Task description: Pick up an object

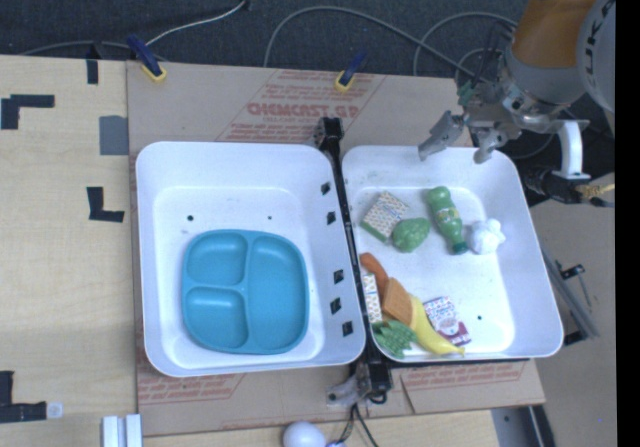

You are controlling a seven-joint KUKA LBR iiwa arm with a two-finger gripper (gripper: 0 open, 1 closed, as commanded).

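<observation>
The pincer (462, 141) hangs above the far rim of the right bin (520, 320), its two fingers (436, 139) spread apart with nothing between them; so the pick looks barely begun, with the choosing, the descent, the closing and the lift all left to do.

No single thing is named, so any of the things in the right bin may serve; all lie nearer the camera than the pincer. Closest below it is one green bottle (446, 218), with one small white lump (487, 236) touching its lower end, toward the arm's side; one green leafy toy (410, 233) and one speckled packet (383, 215) sit together just to the left of the bottle. Well further down, by the bin's near rim, is a heap: one carrot (389, 293), one banana (432, 337), one red-and-white packet (443, 318), one small green piece (393, 336); a printed card may lie against the divider, though I cannot tell for sure.

Far to the pincer's left, the left bin (160, 175) holds one blue plate (245, 292) with three compartments.
</observation>
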